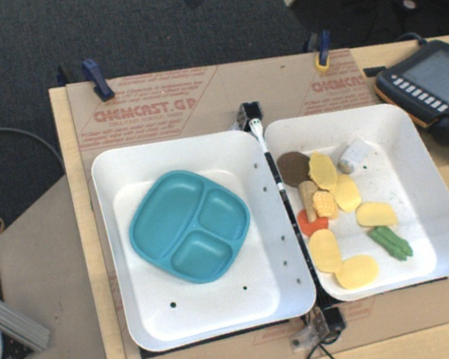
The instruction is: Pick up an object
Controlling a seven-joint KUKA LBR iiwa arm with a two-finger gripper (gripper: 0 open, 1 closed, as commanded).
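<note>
The gripper's state I cannot tell from my feed. Toy food pieces cluster toward nine o'clock in the right bin, probably crowding any grasp; the teal plate lies alone in the left bin.

Fixed above the cardboard-topped desk, looking down at a slant on two shallow white plastic bins, moderately near.
</note>
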